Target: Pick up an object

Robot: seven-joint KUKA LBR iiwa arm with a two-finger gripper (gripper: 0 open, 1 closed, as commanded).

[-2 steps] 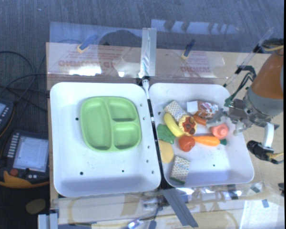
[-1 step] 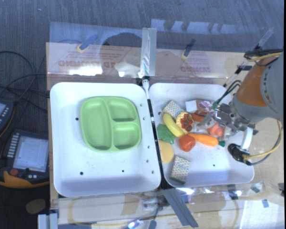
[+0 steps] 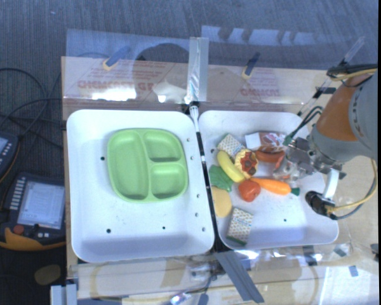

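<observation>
Camera view: the gripper [image 3: 294, 168] hangs low in the right bin [image 3: 317, 234], right by the toy carrot [image 3: 272, 185]. The carrot lies just under the gripper. I cannot tell how it is set.

Grey carpet [image 3: 178, 5]; cables [image 3: 19, 100] lie left.

Table [image 3: 178, 75] carries two white bins side by side: left bin [image 3: 82, 234] at 9 o'clock, right bin [image 3: 305, 230] at 3 o'clock, rims touching.
</observation>
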